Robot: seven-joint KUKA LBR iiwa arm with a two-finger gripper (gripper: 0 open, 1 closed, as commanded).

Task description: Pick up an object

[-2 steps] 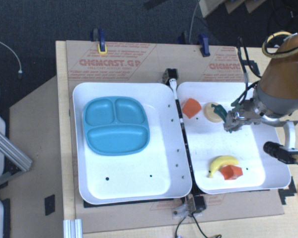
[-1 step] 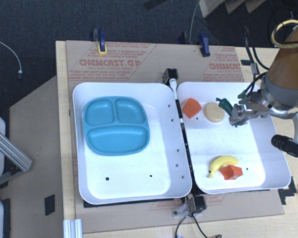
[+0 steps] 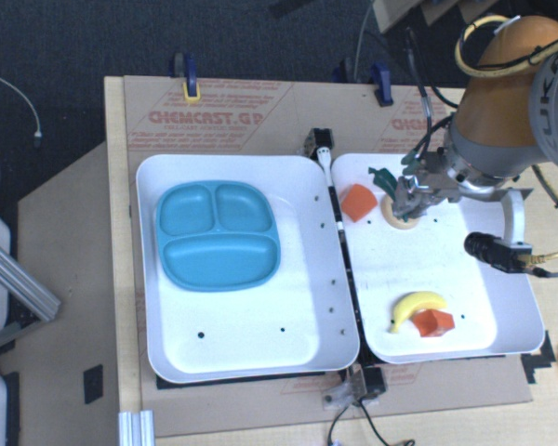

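In the right bin (image 3: 465, 277) an orange block (image 3: 358, 203) lies near the back left corner. Just to its right sits a tan round piece (image 3: 400, 217), with a green object (image 3: 385, 178) behind it. My gripper (image 3: 409, 203) hangs directly over the tan piece, its tips down at that piece; the wrist hides how the fingers stand. Toward the front of the same bin a yellow banana (image 3: 415, 306) rests against a small red block (image 3: 434, 323).
The left bin (image 3: 232, 333) holds a blue divided plate (image 3: 219, 235). A black cylindrical part (image 3: 491, 249) juts over the right bin's right side. Cables and clamps line the board's back edge.
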